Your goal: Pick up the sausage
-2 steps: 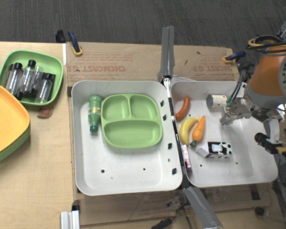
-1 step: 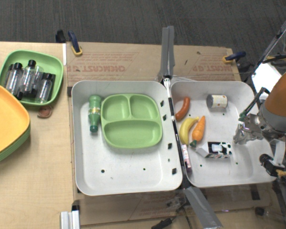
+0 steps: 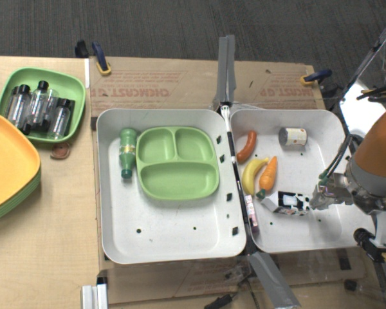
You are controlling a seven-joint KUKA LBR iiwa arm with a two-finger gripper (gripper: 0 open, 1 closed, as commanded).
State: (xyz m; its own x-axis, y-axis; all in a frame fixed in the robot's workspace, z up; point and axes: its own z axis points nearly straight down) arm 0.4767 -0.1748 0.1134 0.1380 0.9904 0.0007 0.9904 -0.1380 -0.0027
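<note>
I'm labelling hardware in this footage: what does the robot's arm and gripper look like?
The arm is rounded, with an orange band above a grey wrist section. The gripper is a pale metallic grey assembly. Thin dark cables run from it up towards the arm.

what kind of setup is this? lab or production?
Most likely a robotics lab bench for pick tests, not production. Two white bins sit on cardboard held by clamps; toy food such as a sausage and a banana lies in the right one, with the hand over it.
</note>
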